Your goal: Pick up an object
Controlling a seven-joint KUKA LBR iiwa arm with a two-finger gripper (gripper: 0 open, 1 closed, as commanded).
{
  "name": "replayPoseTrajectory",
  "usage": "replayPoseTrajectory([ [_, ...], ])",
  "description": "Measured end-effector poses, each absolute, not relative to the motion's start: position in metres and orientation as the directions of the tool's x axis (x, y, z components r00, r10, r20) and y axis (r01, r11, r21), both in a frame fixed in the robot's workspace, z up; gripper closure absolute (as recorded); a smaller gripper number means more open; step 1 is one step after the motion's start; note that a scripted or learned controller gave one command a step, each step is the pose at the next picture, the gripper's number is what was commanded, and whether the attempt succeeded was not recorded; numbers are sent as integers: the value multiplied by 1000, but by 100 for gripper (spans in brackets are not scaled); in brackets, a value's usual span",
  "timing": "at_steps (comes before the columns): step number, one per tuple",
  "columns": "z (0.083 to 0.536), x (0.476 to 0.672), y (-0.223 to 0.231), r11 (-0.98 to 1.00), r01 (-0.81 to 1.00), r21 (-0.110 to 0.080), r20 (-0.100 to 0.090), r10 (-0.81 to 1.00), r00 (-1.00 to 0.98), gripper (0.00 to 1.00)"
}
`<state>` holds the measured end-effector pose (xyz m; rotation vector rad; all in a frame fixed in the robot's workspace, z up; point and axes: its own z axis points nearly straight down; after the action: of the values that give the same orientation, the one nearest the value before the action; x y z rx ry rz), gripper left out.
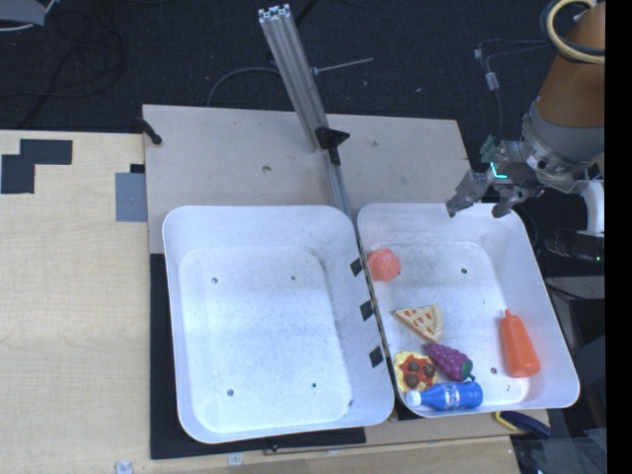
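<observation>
The right bin (513, 240) holds a pink ball (384, 264) at its left wall, a waffle-patterned wedge (420, 320), a purple grape bunch (449, 359), a yellow and red pizza slice (414, 371), a blue and white bottle (449, 396) and an orange bottle (517, 344). My gripper (486, 198) hovers above the bin's back right corner, open, with nothing between its fingers. It is well apart from all the objects.
The left bin (188, 265) lies beside the right one. A slanted metal rail (301, 82) runs from the back down to the gap between the bins. Cables lie on the dark floor behind the bench.
</observation>
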<state>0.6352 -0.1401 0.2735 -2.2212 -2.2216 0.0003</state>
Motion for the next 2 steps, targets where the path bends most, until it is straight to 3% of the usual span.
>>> replayPoseTrajectory([
  [1, 273, 635, -140, 0, 1000, 0, 0, 1000, 0, 0],
  [2, 220, 624, -141, 0, 1000, -5, 1, 1000, 0, 0],
])
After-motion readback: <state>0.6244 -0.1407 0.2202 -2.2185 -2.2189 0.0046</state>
